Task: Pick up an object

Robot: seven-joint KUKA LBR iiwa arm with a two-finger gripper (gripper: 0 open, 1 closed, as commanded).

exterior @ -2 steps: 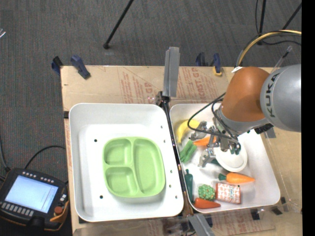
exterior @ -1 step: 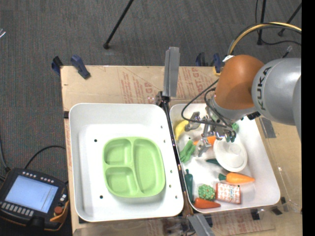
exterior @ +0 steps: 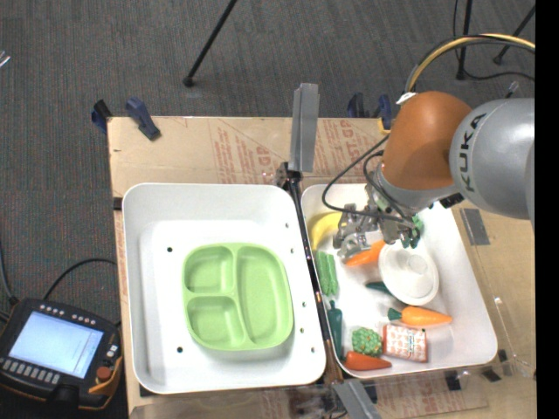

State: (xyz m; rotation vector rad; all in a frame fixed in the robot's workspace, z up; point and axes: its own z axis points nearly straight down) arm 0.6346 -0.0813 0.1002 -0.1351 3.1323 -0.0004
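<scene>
orange carrot (exterior: 365,255) – tilted, right bin, beside white bowl (exterior: 409,273)

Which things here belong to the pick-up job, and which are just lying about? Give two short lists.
Belonging to the job:
hand, down in the right bin
orange carrot under it
yellow banana beside it

Lying about:
green divided plate in the left bin
white bowl
small box
pendant on the floor
</scene>
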